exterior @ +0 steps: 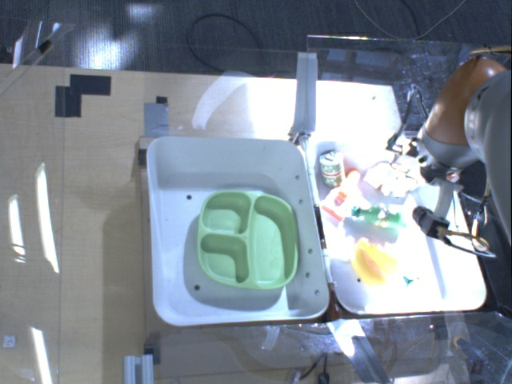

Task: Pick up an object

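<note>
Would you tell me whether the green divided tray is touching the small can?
Apart. The camera view shows the green divided tray in the left bin, the small can in the right bin, bin walls between them.

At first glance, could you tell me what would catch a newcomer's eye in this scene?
The pale green divided tray lying alone in the left bin stands out first. Next comes the brightly lit right bin, crowded with small things, among them a yellow object and a small can, with the arm above its right side.
</note>
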Robot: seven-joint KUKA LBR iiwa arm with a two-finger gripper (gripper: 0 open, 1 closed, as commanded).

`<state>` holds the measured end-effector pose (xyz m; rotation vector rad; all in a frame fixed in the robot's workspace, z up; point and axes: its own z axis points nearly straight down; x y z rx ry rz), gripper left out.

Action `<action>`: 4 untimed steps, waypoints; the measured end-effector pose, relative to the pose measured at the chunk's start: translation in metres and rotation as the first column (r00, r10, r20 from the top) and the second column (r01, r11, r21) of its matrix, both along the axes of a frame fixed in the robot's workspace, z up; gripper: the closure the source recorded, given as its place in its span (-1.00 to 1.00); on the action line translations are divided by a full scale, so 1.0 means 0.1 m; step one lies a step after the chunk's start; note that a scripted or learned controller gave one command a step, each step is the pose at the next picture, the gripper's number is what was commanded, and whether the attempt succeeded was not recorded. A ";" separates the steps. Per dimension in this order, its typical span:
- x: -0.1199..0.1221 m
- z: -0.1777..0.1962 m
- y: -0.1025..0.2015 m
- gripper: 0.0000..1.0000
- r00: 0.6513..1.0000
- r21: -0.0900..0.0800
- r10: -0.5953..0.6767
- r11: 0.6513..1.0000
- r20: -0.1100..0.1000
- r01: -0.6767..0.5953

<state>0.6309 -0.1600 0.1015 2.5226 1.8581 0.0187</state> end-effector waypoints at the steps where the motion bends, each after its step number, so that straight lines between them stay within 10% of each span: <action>1: -0.13 0.68 0.48 1.00 0.977 -0.002 0.213 0.977 -0.007 -0.213; 2: -0.19 1.90 -0.05 1.00 0.827 -0.011 0.562 0.827 -0.006 -0.562; 3: 0.25 2.71 -0.45 1.00 0.696 -0.014 0.718 0.696 -0.008 -0.718; 4: 0.39 1.43 0.46 1.00 0.672 -0.005 0.740 0.672 -0.010 -0.740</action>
